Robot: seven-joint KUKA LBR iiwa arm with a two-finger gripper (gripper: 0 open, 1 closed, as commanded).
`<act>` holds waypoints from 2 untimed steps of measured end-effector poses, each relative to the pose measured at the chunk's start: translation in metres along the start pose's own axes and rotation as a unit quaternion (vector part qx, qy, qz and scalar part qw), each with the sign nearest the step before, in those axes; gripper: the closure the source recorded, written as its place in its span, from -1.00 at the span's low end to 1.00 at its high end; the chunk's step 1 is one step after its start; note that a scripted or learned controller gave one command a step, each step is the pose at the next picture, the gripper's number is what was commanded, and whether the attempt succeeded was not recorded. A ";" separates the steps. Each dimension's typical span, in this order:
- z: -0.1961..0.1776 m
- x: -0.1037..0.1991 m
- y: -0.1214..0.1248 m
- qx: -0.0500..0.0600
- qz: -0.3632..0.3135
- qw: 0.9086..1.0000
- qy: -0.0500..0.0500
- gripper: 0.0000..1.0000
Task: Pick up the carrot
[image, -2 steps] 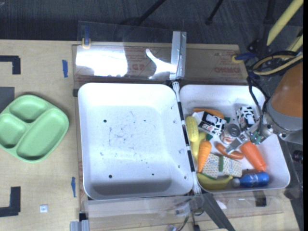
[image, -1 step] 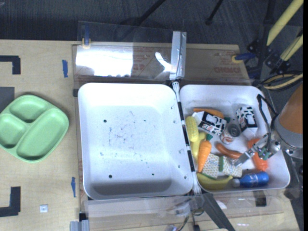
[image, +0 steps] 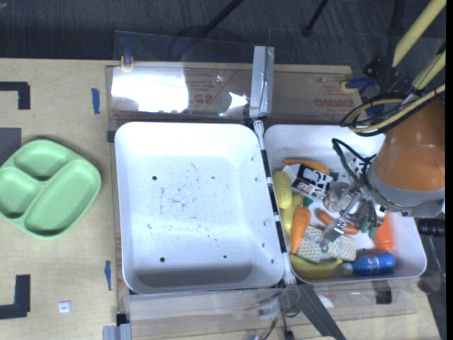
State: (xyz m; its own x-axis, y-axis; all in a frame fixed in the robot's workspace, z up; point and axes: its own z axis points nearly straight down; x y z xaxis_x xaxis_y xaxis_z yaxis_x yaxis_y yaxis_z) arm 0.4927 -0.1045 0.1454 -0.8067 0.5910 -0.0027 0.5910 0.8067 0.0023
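The carrot [image: 300,224] is a short orange piece lying in the right bin [image: 414,269], near its left wall. My gripper [image: 338,222] hangs low over the middle of that bin, just right of the carrot and a little apart from it. A small orange bit [image: 326,217] lies between the carrot and the gripper. The grey arm with its orange band [image: 414,158] covers the bin's right part.
Around the carrot lie a yellow piece [image: 283,190], a black and white packet [image: 310,179], a speckled pad [image: 317,246], a banana [image: 315,267], a blue bottle [image: 371,263] and another orange item [image: 384,236]. The left bin [image: 127,154] adjoins; a green divided plate [image: 46,188] sits far left.
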 end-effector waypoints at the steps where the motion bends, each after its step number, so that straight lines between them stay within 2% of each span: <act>1: 0.054 -0.011 0.016 -0.001 0.021 1.000 0.000 -1.00; 2: 0.041 -0.013 0.018 -0.005 0.022 1.000 -0.005 1.00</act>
State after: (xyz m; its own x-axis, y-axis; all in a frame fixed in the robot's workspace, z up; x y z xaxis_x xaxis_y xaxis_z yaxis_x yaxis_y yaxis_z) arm 0.5146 -0.0976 0.1043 -0.7800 0.6257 -0.0118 0.6255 0.7801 0.0130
